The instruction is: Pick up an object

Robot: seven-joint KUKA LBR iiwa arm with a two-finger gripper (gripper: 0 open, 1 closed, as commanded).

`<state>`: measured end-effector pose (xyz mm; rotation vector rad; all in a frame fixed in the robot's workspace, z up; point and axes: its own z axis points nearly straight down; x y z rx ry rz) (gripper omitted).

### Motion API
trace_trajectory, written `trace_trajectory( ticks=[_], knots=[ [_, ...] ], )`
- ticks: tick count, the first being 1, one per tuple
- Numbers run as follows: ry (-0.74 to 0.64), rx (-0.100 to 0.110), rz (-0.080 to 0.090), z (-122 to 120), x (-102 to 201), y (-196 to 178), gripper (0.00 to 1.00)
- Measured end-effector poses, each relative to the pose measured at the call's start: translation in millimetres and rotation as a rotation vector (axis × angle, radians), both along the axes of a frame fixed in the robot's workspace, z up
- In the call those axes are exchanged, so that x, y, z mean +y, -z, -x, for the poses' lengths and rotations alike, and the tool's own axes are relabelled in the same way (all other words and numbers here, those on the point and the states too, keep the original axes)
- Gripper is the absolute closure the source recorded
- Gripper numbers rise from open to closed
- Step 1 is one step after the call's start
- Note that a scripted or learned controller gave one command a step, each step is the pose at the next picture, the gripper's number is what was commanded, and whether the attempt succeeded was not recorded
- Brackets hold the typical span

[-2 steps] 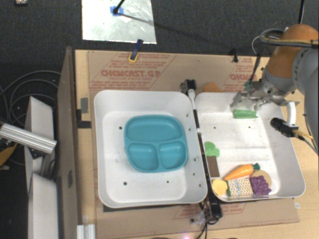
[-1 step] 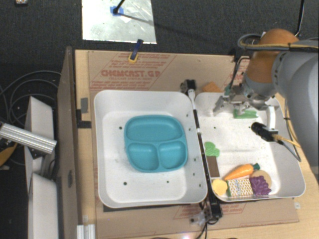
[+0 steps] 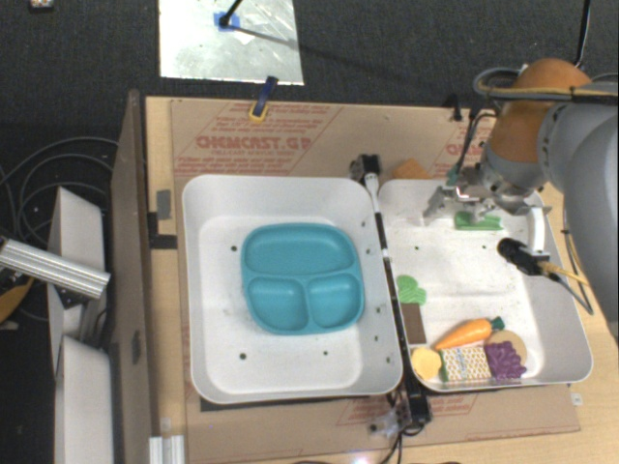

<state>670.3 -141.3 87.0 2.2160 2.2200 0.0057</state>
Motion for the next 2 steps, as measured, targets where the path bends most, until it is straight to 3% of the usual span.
trace_trajectory(
  ticks=[1, 2],
  knots=[
    [0.001, -0.001, 0.001, 18, -21, -1, 0.0],
    [-0.002, 0.017, -0.01, 2, -31, 0, 0.0]
  ],
)
